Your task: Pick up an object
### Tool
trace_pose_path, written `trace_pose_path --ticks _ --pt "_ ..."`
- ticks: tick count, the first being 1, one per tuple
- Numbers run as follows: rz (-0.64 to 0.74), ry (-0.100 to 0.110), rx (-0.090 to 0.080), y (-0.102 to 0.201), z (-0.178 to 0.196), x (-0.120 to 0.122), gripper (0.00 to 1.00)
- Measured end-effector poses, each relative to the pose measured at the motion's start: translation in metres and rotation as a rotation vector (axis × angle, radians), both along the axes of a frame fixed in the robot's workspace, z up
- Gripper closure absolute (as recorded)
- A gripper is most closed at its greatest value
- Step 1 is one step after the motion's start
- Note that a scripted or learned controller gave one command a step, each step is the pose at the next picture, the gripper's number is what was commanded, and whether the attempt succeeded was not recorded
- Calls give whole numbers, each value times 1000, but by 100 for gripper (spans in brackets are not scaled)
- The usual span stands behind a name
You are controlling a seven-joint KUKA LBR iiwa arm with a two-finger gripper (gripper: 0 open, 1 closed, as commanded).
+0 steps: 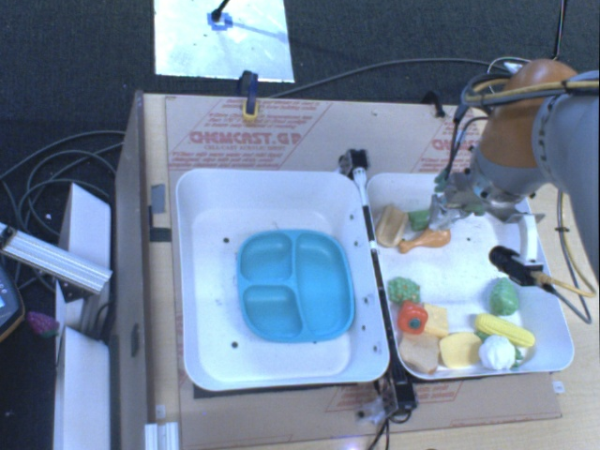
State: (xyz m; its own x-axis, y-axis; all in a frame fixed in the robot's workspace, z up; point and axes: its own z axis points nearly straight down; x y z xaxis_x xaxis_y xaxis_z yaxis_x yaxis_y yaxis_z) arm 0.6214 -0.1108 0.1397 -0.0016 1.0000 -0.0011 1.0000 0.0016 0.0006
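The right bin (553, 350) holds several toy foods. At its far end lie a tan bread slice (389, 225), a small green piece (419, 219) and an orange drumstick (427, 240). My gripper (442, 211) hangs low over that end, just above the drumstick's right tip and beside the green piece. Nothing is visibly lifted. Nearer the front lie broccoli (403, 289), a red tomato (412, 319), a yellow cheese wedge (437, 321), a green pepper (504, 296), corn (504, 329), a white garlic bulb (497, 352), a yellow round piece (459, 350) and a tan slice (422, 352).
The left bin (202, 251) holds a blue divided plate (295, 284). A black clip (354, 163) sits at the far end of the ridge between the bins. The grey arm with its orange band (525, 111) comes in over the right bin's far right corner.
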Motion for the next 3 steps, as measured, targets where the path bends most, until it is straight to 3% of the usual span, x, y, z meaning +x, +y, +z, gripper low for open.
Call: trace_pose_path --ticks 1,2,3 --pt "2 0 1 25 -16 -15 100" --pt "4 -3 2 83 46 -26 100" --pt "0 0 -1 19 25 -34 100"
